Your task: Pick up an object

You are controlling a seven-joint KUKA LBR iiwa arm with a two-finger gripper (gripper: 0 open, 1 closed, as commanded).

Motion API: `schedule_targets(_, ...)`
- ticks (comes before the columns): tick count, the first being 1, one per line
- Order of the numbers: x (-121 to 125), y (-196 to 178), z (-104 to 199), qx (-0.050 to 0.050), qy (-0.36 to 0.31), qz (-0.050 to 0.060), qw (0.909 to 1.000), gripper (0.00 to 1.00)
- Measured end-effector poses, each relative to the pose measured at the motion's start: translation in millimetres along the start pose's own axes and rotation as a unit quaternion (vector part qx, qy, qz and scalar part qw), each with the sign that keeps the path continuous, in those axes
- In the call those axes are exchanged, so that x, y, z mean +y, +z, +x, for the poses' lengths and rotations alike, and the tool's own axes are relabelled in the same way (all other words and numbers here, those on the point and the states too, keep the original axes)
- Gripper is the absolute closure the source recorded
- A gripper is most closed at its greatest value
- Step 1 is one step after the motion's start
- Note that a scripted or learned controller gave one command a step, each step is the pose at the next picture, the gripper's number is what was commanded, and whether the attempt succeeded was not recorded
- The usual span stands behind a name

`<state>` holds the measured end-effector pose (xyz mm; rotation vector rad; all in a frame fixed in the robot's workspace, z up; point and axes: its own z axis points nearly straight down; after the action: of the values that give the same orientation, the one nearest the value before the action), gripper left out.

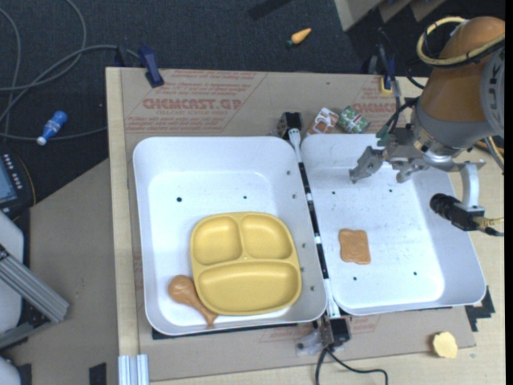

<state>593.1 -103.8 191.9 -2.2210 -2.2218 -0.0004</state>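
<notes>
The gripper [386, 163] hangs wide open with nothing in it, up past the flat brown toast [354, 246] in the right bin [449, 283], which looks light and thin, so pinch it by its edges.

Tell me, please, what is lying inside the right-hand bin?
A flat tan toy slice of bread lies on the right bin's floor near its left wall. The gripper hangs over the far end, covering a patch of floor there.
</notes>
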Motion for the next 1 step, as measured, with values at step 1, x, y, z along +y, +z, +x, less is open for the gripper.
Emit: schedule_targets(1,-46.6,42.4,-2.6,0.001,0.001,0.004,1.0000,0.00)
